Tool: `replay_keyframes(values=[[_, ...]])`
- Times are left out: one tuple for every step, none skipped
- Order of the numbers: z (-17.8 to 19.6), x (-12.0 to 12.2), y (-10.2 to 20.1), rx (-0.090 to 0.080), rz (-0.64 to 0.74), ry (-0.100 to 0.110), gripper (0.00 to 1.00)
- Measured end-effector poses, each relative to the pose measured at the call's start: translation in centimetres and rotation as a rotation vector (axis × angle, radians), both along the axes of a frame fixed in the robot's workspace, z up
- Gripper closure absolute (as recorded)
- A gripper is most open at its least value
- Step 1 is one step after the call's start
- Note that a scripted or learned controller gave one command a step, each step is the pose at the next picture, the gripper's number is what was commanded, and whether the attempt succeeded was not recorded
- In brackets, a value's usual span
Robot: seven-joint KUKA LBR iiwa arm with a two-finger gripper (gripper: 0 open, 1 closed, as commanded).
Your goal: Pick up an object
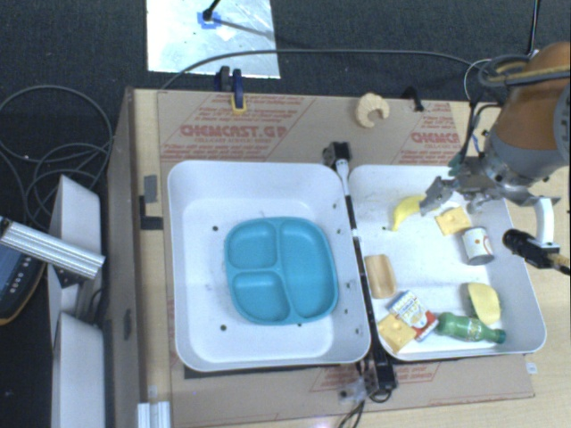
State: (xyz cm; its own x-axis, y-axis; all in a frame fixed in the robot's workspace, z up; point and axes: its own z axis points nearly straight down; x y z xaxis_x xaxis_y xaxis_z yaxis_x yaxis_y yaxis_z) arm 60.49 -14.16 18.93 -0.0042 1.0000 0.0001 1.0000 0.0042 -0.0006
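Objects lie loose in the right bin [535, 328]: banana [407, 210], yellow block [451, 220], small can [476, 245], brown bar [381, 275], snack packet [409, 308], green bottle [467, 328], yellow fruit [485, 302]. Gripper [457, 192] over the bin's far edge between banana and block; finger state cannot be told. Left bin [192, 239] holds a blue divided plate [281, 270]. Both bins sit on a cardboard-covered desk [268, 127]; dark carpet floor [62, 43] with cables around it.

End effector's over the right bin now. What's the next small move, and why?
Probably lower straight down a little: the end effector hovers between the banana and the yellow cheese block, with nothing visibly between its fingers, so one of them is the nearest grab.
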Motion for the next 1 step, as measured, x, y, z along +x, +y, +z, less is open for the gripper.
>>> replay_keyframes(values=[[-10.26, 3.57, 3.74, 0.001, 0.0, 0.001, 0.0]])
